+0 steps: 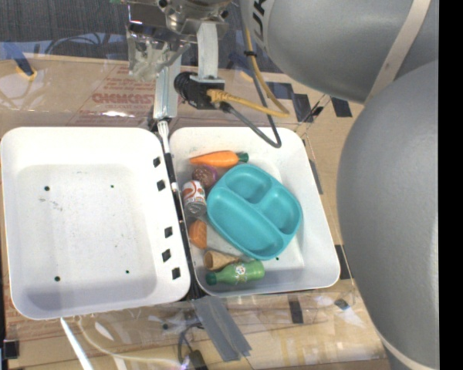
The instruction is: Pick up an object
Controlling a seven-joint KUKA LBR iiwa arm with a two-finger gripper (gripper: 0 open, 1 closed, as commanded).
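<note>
Two shallow white bins sit side by side on the bench, and the grey arm (355, 45) bulks over the right and top of the view, larger than anything else in it. The left bin (15, 206) comes next in size; the right bin (320, 245) holds all the candidates for picking. Biggest among them is a turquoise divided plate (255, 210), lying tilted across the middle of that bin over a pale flat item whose nature is hard to tell. Along the bin's left side runs a row of smaller things: a toy carrot (214, 159) at the far end, a small printed can (194, 197) below it, an orange piece (198, 233) that is partly hidden, a cone-shaped item (218, 259), and a green bottle (239, 272) lying on its side at the near edge.

The gripper (174, 52) hangs beyond the far rim of the bins, near the divider and well apart from every object. Its fingers are too cluttered and blurred to say whether they stand apart or together, and nothing is visibly held between them.

By my reading the task is barely begun: no object is lifted, and choosing one, descending, closing and raising all remain
</note>
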